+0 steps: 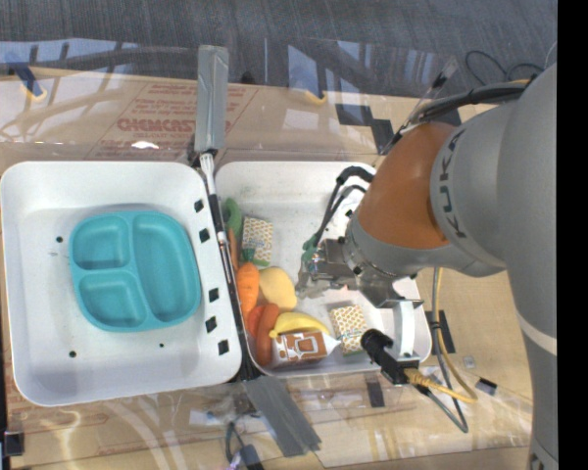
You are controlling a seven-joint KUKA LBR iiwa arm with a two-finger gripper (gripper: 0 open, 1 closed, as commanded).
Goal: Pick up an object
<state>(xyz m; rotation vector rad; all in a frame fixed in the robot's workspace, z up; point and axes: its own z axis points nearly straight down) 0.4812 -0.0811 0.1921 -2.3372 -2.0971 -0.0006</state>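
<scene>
White bins sit side by side on the bench (98, 125). The left bin (20, 262) carries a teal tray (132, 267) with three compartments. The right bin (284, 179) has toy food heaped along its left wall: a carrot (248, 284), a lemon (277, 286), a banana (299, 322), a brown carton (300, 347) and two waffles (257, 234) (348, 323). The grey arm (470, 194) reaches in from the right. Its claw (318, 270) hangs low just right of the lemon, over bare bin floor; whether it is spread or pressed together, I cannot tell.
</scene>
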